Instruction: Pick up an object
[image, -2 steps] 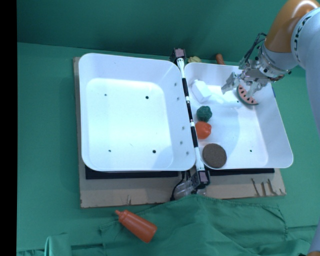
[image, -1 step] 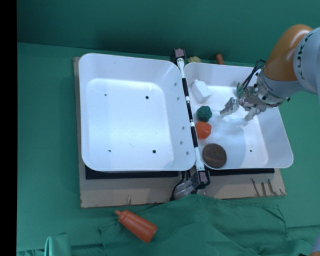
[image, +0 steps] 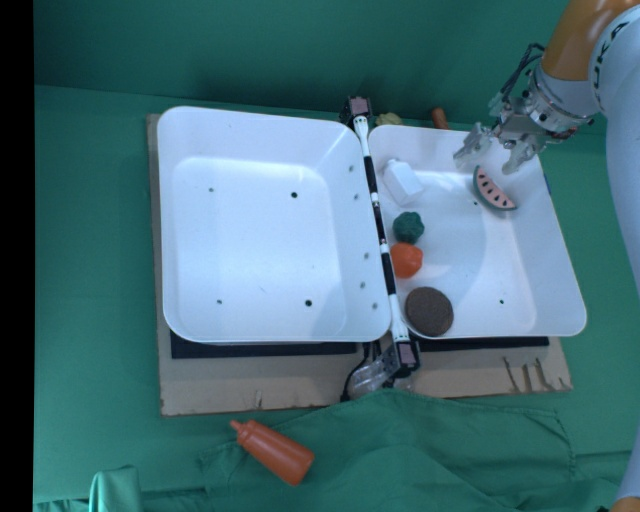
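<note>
Red-and-green toy watermelon slice (image: 494, 189), lying at the far right of the right-hand shallow white plastic bin (image: 560, 300) — just below and beside the grey two-finger gripper (image: 498, 148), fingers spread apart, empty — long axis slanting down-right.

My jaws are hanging over the right shallow white bin (image: 560, 300), just above the red watermelon slice (image: 493, 189) at its far side. The white block (image: 402, 181), green broccoli piece (image: 408, 226), orange lump (image: 405, 260) and brown disc (image: 429, 311) are lining its left wall, far to near.
</note>
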